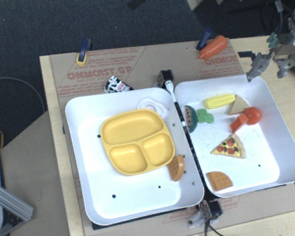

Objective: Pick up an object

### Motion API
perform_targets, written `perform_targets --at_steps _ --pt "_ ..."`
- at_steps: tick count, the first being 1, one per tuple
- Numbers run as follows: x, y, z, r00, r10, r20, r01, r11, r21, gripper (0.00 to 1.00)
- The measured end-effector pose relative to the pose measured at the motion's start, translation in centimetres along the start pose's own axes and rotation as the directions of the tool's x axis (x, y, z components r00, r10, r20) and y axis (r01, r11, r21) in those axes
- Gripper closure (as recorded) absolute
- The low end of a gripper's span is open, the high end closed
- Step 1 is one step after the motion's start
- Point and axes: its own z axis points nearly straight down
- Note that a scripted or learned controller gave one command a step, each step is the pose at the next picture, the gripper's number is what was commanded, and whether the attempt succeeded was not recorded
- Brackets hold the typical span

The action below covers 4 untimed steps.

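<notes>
My gripper (pixel 267 68) hangs at the far right corner of the right bin (pixel 281 162), just outside its rim, open with nothing between its fingers. In that bin lie a yellow corn cob (pixel 219 101), a tan wedge (pixel 237 106), a red mushroom-like toy (pixel 245 119), a pizza slice (pixel 228 147), a brown bread piece (pixel 218 180), a watermelon slice (pixel 190 118) and a small green piece (pixel 205 116). The tan wedge and the corn cob are the things closest to the gripper, to its lower left.
The left bin (pixel 92 191) holds a yellow divided plate (pixel 137 141), a white ring-shaped toy (pixel 151 106) and a brown pastry (pixel 177 167). On the cardboard behind the bins lie an orange carrot (pixel 213 47) and a black-and-white toy (pixel 117 85).
</notes>
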Motion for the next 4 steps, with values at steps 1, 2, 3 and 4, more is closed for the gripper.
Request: perform_targets --at_steps 1,2,3,4 --pt "0.0 0.2 -0.8 1.0 -0.003 0.003 0.003 1.0 -0.013 0.0" --pt "-0.8 0.6 4.9 1.0 -0.002 0.002 0.002 1.0 -0.006 0.0" --pt "-0.1 1.1 9.7 1.0 -0.003 0.001 0.004 1.0 -0.007 0.0" --pt "-0.3 0.9 16.1 1.0 -0.003 0.001 0.003 1.0 -0.006 0.0"
